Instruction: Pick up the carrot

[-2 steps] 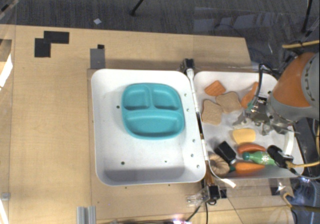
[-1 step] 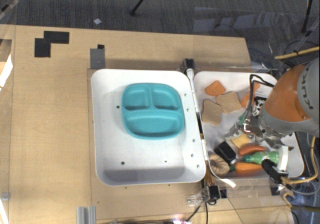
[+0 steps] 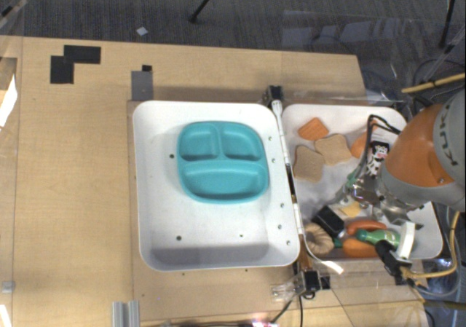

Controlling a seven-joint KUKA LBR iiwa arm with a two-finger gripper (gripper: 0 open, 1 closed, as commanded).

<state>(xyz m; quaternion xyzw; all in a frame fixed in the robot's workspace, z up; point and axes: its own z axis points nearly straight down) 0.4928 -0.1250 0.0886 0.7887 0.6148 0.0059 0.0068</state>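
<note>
The carrot (image 3: 354, 247) is orange, with a green part beside it, and lies near the front edge of the right bin (image 3: 435, 239). My gripper (image 3: 355, 193) hangs low over the middle of that bin, just behind and above the carrot. It comes down from the grey wrist with the orange band (image 3: 419, 151). I see nothing held in it. The wrist hides part of the bin's right side.
The right bin also holds two tan bread slices (image 3: 333, 148), an orange wedge (image 3: 314, 129), a small black object (image 3: 329, 220) and a brownish round piece (image 3: 317, 237). A teal divided plate (image 3: 220, 160) sits in the left bin (image 3: 156, 194).
</note>
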